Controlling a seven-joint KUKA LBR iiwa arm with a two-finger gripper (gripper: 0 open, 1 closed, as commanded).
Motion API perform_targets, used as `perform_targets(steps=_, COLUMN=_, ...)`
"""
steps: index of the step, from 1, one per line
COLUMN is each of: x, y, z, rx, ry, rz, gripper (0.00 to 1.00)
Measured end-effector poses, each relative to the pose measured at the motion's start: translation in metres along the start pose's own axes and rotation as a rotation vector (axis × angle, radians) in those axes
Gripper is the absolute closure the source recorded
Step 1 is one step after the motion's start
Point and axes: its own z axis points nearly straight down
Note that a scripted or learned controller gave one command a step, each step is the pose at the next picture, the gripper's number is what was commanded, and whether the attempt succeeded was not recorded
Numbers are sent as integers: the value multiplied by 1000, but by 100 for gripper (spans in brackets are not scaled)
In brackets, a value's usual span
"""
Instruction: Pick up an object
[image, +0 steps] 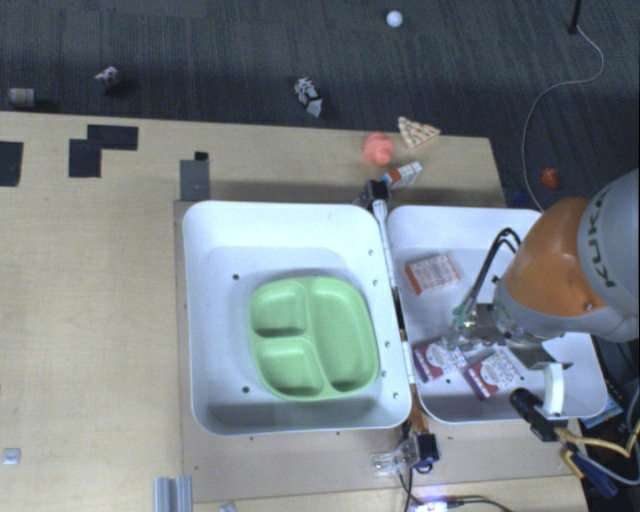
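Overhead view of 2 white bins on a wooden bench. The left bin holds a green tray with 3 compartments. The right bin holds 3 small red-and-white packets: 1 packet lies apart near the top, 2 packets lie together lower down. The grey and orange arm reaches in from the right, its gripper just above the lower packets. Whether the pincer is open or closed cannot be told.

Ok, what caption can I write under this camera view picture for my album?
Robot arm reaching into the right bin above small packets, green tray waiting in the left bin.
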Motion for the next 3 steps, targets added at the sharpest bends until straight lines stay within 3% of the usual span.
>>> perform_targets(steps=1, x=45, y=92, z=-80, rx=25, ry=2, rz=-2, gripper=100)
perform_targets(steps=2, x=44, y=91, z=-79, rx=29, ry=1, rz=-1, gripper=0)
perform_targets(steps=3, x=-2, y=53, z=17, rx=29, ry=1, rz=0, gripper=0)
